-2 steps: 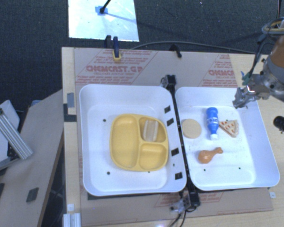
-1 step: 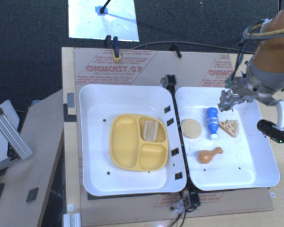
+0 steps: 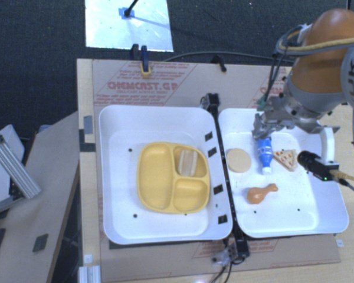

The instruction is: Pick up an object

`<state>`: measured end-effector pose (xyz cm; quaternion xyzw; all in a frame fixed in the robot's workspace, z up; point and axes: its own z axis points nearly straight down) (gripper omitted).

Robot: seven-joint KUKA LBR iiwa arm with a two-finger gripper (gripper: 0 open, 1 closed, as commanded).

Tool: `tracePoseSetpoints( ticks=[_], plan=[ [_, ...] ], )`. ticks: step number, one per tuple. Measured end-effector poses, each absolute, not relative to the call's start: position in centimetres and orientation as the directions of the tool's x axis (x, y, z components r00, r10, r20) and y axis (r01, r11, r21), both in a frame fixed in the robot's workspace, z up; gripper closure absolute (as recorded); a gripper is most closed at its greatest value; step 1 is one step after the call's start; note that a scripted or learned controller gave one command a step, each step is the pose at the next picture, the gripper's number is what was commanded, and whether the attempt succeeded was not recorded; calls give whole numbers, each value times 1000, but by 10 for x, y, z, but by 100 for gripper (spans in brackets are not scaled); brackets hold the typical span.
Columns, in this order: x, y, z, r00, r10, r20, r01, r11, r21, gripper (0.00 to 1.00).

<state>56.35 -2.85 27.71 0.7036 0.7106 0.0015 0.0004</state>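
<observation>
The right bin [image 3: 318, 220] holds a blue and white bottle [image 3: 264, 154] lying on its side, a round tan cookie [image 3: 238, 160], a pizza slice [image 3: 286, 158] and a toy drumstick [image 3: 260, 193]. My gripper [image 3: 264, 128] hangs low over the far end of the bottle, right at its upper tip. The wrist blocks the fingertips from sight. In the left bin [image 3: 121, 211] lies a yellow divided plate [image 3: 171, 177] with a beige piece of bread [image 3: 187, 163] in its upper right compartment.
The arm's orange band and grey body [image 3: 324, 58] loom over the right bin's far right corner. A black divider [image 3: 219, 164] runs between the bins. Cables [image 3: 336, 175] trail along the right bin's right side.
</observation>
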Motion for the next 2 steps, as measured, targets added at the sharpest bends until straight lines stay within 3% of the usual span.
tracePoseSetpoints(
  ticks=[2],
  plan=[
    [548, 81, 264, -11, 1000, 3, 1000, 11, 1, 100]
  ],
)
